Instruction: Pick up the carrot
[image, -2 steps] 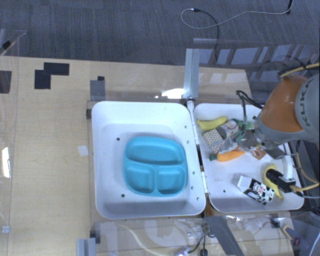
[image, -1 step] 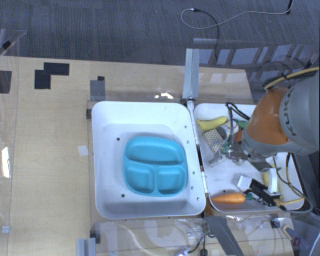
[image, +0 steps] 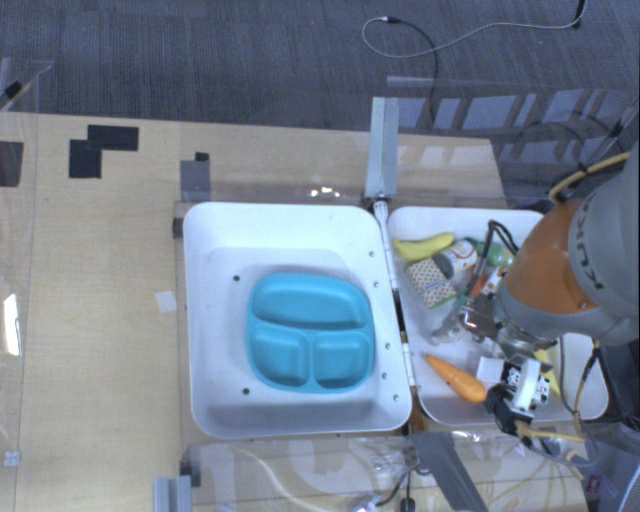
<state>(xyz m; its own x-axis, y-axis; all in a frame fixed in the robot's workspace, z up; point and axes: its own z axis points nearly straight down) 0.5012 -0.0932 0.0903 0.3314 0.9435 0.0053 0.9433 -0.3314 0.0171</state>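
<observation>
The orange carrot (image: 455, 376) lies on the floor of the right bin (image: 432, 405), near its front left corner, pointing left. My gripper (image: 472, 318) hangs low over the middle of that bin, just above and to the right of the carrot's thick end. The grey arm with its orange band covers the bin's right half. Nothing shows between the gripper and the carrot.
A yellow banana (image: 425, 245) lies at the back left of the right bin, with a speckled object (image: 431, 283) and small items (image: 463, 257) beside it. The left bin (image: 215, 300) holds a blue divided plate (image: 310, 332). A wall separates the bins.
</observation>
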